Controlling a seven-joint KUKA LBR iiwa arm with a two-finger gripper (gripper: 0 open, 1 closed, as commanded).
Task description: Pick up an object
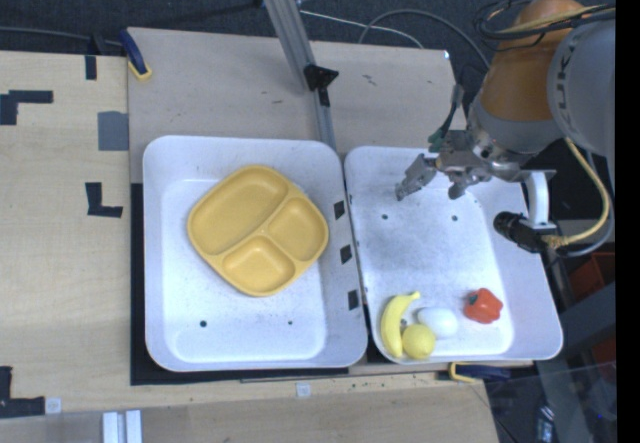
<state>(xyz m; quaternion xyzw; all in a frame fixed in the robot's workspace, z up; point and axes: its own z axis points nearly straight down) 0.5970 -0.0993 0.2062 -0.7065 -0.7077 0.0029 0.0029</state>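
My gripper (432, 187) hangs open over the far part of the right bin (420, 231), its two fingers spread with nothing between them. At that bin's near edge lie a yellow banana (395, 319), a yellow lemon-like fruit (419, 341), a white egg-shaped object (437, 321) and a red pepper-like object (483, 306). All of them sit well below the gripper in the view, apart from it.
The left bin (170, 331) holds a yellow divided plate (257, 229). A metal pole (285, 11) slants from the top to the bins' divider. Cables (575, 221) loop on the arm's right side. The bench (60, 231) extends left.
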